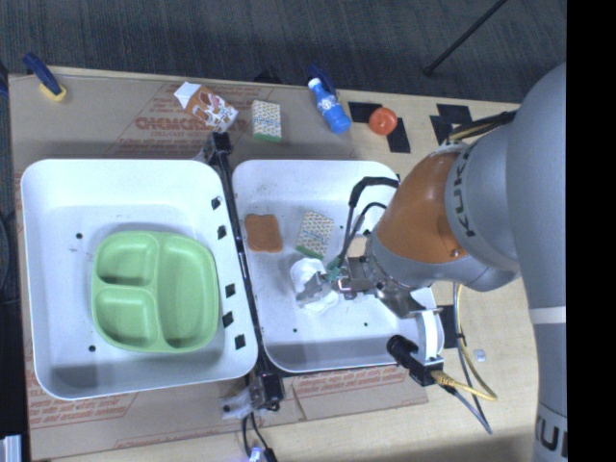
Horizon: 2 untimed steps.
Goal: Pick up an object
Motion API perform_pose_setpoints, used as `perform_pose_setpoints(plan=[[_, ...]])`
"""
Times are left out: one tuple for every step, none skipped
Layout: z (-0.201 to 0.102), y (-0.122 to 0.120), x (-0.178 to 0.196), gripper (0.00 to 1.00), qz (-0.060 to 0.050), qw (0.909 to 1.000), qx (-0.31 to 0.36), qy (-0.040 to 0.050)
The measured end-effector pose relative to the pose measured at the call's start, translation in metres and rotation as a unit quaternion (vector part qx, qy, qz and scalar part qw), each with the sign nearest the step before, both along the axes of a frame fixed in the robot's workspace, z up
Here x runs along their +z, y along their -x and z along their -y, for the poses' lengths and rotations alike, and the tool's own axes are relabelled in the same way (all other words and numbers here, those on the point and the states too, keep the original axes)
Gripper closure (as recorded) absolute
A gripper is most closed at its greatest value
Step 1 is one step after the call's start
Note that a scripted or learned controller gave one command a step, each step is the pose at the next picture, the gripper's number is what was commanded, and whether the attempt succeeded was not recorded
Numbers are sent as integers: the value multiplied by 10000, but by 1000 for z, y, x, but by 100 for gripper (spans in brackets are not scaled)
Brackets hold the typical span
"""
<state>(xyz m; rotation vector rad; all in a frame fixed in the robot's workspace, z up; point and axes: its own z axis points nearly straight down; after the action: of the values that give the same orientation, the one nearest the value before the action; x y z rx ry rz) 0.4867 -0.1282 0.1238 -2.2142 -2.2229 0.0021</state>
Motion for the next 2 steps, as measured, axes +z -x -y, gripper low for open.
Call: perform_pose_setpoints(plan=[[-36, 6, -33, 0, 2, 10000, 23, 3], [-36, 5, -22, 100, 2, 10000, 47, 5]])
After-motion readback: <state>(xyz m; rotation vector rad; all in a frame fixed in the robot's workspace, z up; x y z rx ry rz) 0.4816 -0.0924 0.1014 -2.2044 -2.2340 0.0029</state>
